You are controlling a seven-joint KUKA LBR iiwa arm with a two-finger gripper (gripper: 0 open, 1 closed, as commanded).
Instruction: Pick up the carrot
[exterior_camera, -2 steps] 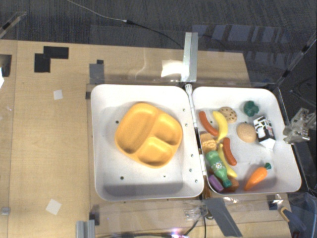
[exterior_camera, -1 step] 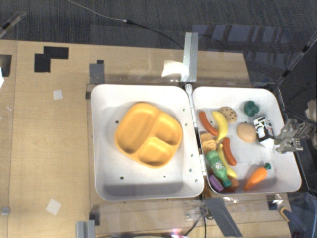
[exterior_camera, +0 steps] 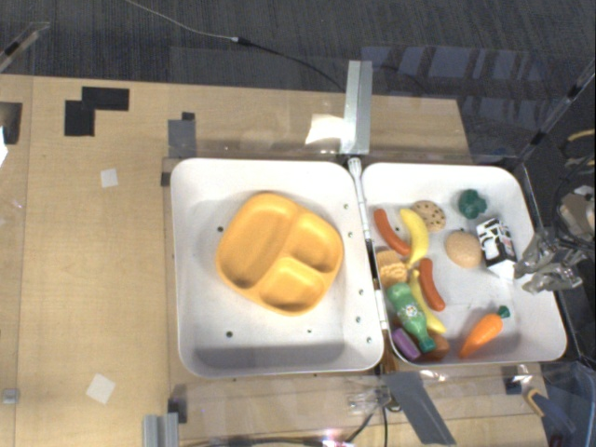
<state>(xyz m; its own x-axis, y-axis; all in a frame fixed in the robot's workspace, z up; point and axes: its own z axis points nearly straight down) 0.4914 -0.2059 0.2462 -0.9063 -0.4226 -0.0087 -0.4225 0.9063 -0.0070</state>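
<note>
The carrot (exterior_camera: 481, 333) is lying in the lower right of the right bin (exterior_camera: 521, 189), tilted, apart from the crowded toys at left. The gripper (exterior_camera: 549, 270) is hovering at the bin's right rim; its spread I cannot tell. Aligning across the carrot's narrow body seems best, descending through open floor, clearing that rim
</note>
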